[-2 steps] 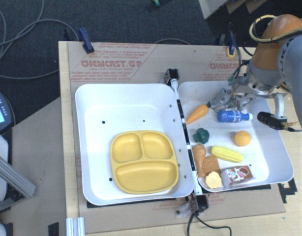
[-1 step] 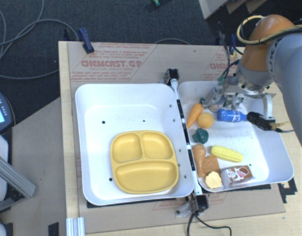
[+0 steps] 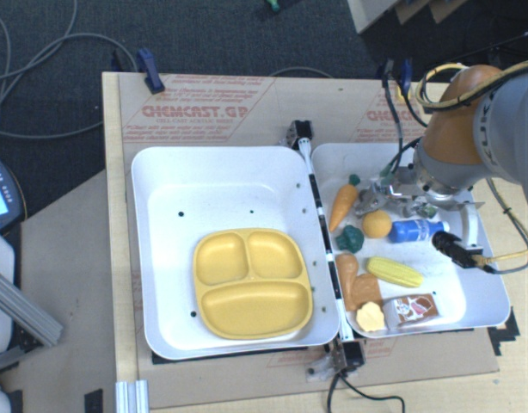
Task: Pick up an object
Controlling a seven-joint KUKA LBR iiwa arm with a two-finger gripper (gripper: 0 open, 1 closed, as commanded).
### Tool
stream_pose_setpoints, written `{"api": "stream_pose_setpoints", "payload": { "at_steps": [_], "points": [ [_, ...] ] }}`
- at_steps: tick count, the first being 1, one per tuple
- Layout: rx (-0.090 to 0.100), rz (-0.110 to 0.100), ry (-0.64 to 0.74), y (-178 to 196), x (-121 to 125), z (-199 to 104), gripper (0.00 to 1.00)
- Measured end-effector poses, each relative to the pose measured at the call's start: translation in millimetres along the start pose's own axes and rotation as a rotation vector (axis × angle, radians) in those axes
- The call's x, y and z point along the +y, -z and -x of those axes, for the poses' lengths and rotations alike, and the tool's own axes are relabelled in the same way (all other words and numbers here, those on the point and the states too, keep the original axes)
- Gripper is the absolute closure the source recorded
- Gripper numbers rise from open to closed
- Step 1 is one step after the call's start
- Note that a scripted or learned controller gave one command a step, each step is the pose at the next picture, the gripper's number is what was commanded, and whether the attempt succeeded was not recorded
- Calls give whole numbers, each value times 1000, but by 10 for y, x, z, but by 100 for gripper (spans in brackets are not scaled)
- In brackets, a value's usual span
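Task's object undetermined — any item in the right bin would serve. Nearest the claw are a small orange-yellow ball and a blue cylinder with a white band, lying near the bin's middle, the ball just beside the cylinder's left end. The claw hangs directly above this pair, toward the bin's far edge; judged a descent position for one of the two, though which cannot be told. Claw state: cannot tell — the mechanism is seen from above and is too cluttered to read.

Other contents: a carrot along the bin's left wall, a dark green piece beside the ball, a corn cob toward the middle, a brown roll and a pale yellow piece at the near left corner, a red-and-white packet along the near edge. Items crowd the left half — a clean single grasp looks difficult.

The left bin carries a yellow divided tray near its near edge. Both bins sit side by side on the bench.
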State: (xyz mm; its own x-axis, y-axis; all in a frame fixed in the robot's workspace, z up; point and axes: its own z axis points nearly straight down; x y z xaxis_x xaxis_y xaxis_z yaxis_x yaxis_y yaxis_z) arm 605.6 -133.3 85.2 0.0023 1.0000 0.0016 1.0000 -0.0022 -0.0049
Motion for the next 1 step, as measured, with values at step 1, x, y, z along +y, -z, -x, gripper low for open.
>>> {"api": "stream_pose_setpoints", "payload": {
  "at_steps": [1],
  "points": [
    [0, 0, 1, -8, -256, -123, 0]
  ]
}}
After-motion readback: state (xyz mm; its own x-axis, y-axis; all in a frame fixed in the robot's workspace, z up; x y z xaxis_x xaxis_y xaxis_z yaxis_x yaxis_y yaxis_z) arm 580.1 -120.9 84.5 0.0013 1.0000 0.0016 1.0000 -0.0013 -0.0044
